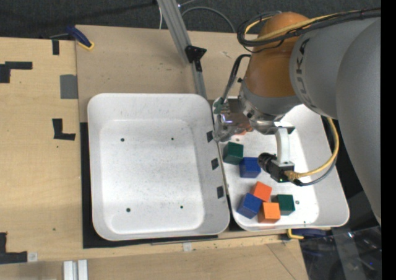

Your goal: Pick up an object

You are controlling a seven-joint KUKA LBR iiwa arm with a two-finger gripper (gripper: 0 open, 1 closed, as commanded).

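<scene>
The right bin [331, 207] holds several small blocks: a dark green one [233, 152], a blue one [250, 166], an orange one [262, 191], a second blue one [250, 205], a second orange one [270, 212] and a second dark green one [285, 204]. My gripper [228, 121] hangs low at the bin's upper left corner, just above the first green block. The wrist and arm cover most of it.
The left bin [148, 164] lies beside the right one, their rims meeting near the gripper. A slanted metal rail [176, 25] crosses behind the bins. The grey arm [346, 62] covers the right bin's far side. A yellow cable [322, 164] loops over the bin.
</scene>
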